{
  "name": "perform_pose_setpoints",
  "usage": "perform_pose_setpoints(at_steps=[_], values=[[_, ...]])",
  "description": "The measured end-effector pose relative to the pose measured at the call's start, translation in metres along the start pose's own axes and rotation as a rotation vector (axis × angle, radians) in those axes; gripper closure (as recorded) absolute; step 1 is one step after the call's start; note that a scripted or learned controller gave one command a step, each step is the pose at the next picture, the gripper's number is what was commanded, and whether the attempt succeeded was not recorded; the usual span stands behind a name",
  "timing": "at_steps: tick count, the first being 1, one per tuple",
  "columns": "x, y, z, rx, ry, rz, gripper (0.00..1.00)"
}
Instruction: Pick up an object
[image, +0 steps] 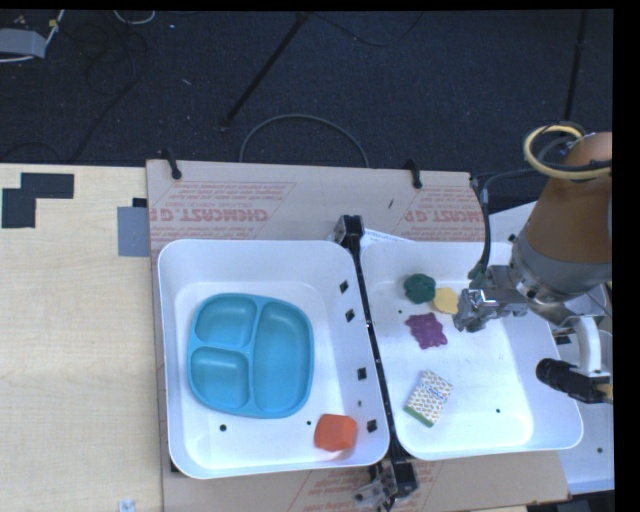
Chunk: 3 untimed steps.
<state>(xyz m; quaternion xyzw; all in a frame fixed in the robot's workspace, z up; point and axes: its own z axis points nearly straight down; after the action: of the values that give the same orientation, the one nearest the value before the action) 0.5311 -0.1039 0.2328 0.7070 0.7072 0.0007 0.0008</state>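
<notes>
Gripper (470, 318) hangs low over the right bin (545, 435), just right of a yellow piece (445, 300) and a purple piece (427, 329); whether it is open or closed cannot be told. A green lump (419, 287) lies just beyond the yellow one. To grasp well, the arm should centre over a single piece, likely the yellow, and descend straight, keeping clear of the crowded neighbours

Light wooden bench (70, 350), cardboard sheet (270, 205), two white bins (330, 265) side by side
</notes>
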Motion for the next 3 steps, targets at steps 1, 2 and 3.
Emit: perform_pose_setpoints(at_steps=[1,2,3], values=[[0.053,0.001,-0.009,0.003,0.002,-0.004,1.00],[0.107,-0.001,-0.015,0.004,0.002,-0.005,1.00],[0.167,-0.006,-0.001,0.008,0.002,-0.004,1.00]])
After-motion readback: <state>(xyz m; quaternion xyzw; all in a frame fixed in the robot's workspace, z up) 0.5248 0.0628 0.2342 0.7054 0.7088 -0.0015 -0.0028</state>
